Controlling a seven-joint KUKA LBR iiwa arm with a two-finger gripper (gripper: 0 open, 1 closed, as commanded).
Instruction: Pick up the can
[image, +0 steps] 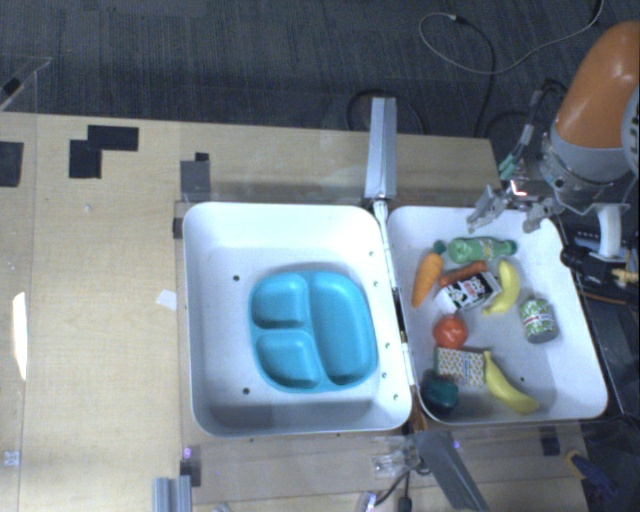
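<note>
The can (538, 320) is small, with a green and white label, and lies on its side near the right wall of the right bin (580, 395). My gripper (510, 211) hangs over the far edge of that bin, well behind the can and a little to its left. Its fingers (487, 209) are spread open with nothing between them. The grey arm with its orange band comes in from the upper right.
Left of the can lie a banana (507, 285), a green bottle (480, 247), a carrot (427, 277), a printed packet (470, 290), a tomato (450, 330), a cracker box (462, 365) and a second banana (507, 386). The left bin holds a blue divided tray (312, 330).
</note>
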